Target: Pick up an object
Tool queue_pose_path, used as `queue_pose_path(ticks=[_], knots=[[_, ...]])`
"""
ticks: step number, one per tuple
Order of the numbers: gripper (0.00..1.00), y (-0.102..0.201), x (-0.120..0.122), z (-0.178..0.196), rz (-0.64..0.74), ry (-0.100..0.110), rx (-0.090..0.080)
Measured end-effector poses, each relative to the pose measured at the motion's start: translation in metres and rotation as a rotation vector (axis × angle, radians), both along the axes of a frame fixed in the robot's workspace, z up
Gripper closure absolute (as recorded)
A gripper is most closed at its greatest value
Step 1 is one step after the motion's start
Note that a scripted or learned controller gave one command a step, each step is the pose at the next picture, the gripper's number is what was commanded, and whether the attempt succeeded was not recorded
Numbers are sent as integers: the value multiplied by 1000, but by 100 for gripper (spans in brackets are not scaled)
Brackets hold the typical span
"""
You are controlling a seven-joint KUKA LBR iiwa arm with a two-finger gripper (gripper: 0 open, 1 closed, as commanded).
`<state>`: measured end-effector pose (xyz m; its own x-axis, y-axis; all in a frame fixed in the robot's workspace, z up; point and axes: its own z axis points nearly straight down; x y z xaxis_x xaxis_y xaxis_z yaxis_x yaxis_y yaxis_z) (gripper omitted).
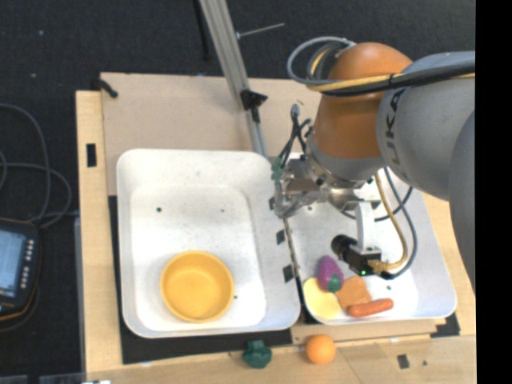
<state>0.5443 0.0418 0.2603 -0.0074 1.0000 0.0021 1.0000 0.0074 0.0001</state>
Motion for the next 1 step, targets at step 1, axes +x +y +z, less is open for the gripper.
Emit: queue_pose_path(ticks=[1], knots=[[100,38,-18,-7,-1,0,-1]])
